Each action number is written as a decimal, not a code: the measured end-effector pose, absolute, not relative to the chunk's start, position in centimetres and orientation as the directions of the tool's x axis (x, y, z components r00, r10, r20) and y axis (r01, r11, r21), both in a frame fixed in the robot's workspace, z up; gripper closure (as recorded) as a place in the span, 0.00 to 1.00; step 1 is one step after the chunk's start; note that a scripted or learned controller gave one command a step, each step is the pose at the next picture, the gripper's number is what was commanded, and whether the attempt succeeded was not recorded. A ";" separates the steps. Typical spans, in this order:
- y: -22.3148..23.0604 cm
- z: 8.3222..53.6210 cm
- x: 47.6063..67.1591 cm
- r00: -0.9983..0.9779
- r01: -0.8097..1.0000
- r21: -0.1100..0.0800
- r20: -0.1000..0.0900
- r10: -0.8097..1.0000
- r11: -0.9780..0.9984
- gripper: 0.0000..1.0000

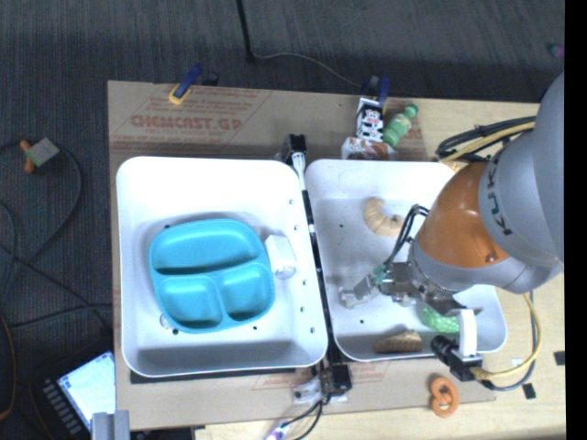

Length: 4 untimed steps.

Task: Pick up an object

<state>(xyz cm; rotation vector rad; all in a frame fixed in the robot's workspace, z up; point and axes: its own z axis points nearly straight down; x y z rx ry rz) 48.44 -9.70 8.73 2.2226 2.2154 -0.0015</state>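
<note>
Camera view: looked down on gripper (365, 288) low in right bin (332, 246) — spread or pressed together, could not tell. Spotted tan bun-shaped toy (376, 213) nearby, toward far wall. Seemed light, hard, maybe slippery — best pinched across its round middle.

Both white bins (213, 180) look like smooth, slightly glossy plastic, as does the blue divided tray (212, 273). The table (183, 122) is matt brown board. The orange band (463, 223) shines.
</note>
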 end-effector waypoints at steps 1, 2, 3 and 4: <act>-10.1 9.3 48.4 0.000 1.000 -0.001 0.000 1.000 0.000 0.00; -9.8 8.7 55.3 -0.001 1.000 0.006 -0.002 1.000 0.001 0.00; -9.9 9.8 55.4 0.001 1.000 0.009 -0.006 1.000 -0.001 1.00; -9.0 18.5 62.7 -0.001 1.000 0.002 -0.003 1.000 0.001 1.00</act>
